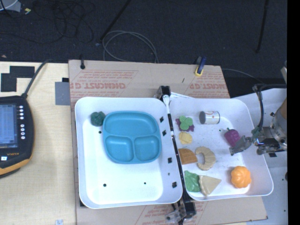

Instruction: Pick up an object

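Ribbed orange pumpkin point(240, 176) sits below the metal claw point(240, 146) and purple fruit point(231, 136).

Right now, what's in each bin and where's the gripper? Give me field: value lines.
left bin: blue divided plate; dark green ball at its upper left corner, off the plate
right bin: purple-green grapes, grey can on its side, purple fruit, yellow piece, brown slice, tan ring, green piece, pale wedge, orange pumpkin
gripper: over right bin's right side, just below the purple fruit
holding: nothing seen between fingers
finger state: cannot tell
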Action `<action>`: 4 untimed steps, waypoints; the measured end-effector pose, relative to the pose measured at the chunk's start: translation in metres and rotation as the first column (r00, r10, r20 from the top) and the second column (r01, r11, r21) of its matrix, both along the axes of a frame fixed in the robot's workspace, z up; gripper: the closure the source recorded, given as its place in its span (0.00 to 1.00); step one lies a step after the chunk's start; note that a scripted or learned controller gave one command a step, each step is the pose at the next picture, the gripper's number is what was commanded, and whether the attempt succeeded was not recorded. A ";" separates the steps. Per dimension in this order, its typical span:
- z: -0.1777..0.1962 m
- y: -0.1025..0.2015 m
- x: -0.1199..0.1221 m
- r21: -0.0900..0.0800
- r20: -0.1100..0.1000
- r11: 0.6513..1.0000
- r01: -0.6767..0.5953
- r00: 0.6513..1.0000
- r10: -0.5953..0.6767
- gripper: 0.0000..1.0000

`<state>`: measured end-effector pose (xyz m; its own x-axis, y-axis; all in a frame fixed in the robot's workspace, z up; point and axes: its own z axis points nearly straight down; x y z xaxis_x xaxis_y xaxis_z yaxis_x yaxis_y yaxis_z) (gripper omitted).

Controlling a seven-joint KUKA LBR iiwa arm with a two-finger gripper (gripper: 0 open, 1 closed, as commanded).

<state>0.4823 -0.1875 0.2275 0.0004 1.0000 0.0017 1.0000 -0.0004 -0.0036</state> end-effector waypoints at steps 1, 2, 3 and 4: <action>-0.126 -0.025 0.053 0.001 -0.004 1.000 -0.004 1.000 0.004 0.00; -0.140 -0.025 0.128 -0.002 0.007 1.000 -0.004 1.000 0.004 0.00; -0.130 -0.026 0.125 -0.001 0.001 1.000 -0.003 1.000 0.003 1.00; -0.139 0.040 0.077 -0.001 0.003 1.000 -0.003 1.000 0.003 1.00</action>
